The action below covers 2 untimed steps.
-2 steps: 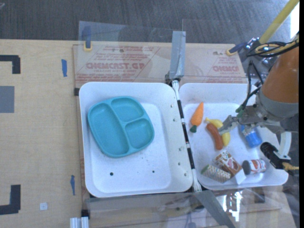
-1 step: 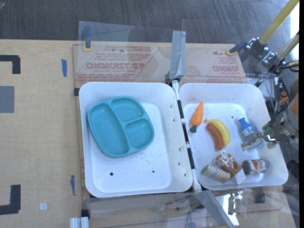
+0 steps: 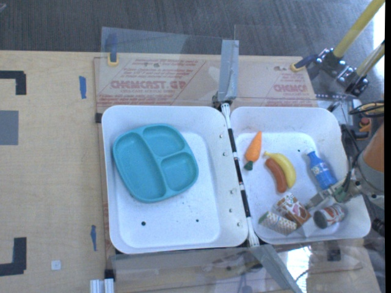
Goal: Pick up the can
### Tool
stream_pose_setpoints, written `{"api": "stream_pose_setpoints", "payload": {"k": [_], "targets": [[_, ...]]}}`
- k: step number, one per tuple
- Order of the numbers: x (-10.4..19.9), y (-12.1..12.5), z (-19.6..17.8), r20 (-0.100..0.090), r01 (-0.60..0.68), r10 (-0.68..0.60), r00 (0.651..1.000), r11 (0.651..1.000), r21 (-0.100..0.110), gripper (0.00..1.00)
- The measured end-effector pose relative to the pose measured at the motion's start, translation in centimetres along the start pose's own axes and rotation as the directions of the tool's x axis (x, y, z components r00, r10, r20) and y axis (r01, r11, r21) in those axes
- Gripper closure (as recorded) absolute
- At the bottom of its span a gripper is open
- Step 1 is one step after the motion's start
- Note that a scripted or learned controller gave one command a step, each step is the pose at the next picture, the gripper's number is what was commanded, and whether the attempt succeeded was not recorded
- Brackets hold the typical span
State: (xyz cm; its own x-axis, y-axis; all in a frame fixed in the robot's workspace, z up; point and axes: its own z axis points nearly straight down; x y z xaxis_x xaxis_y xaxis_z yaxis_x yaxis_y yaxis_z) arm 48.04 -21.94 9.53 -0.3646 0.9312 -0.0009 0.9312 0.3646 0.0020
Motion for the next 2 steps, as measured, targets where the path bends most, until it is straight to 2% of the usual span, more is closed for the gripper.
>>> {"api": "stream_pose_setpoints", "payload": {"k": [1, 2], "targets": [[-0.2, 0.0, -1.0, 0.002, -0.005, 0.005, 1.0, 1.0, -0.003, 1.0], [6.5, 4.4, -10.3, 0.001, -0.093, 0.093, 0.996, 0.996, 0.0, 1.0]]}}
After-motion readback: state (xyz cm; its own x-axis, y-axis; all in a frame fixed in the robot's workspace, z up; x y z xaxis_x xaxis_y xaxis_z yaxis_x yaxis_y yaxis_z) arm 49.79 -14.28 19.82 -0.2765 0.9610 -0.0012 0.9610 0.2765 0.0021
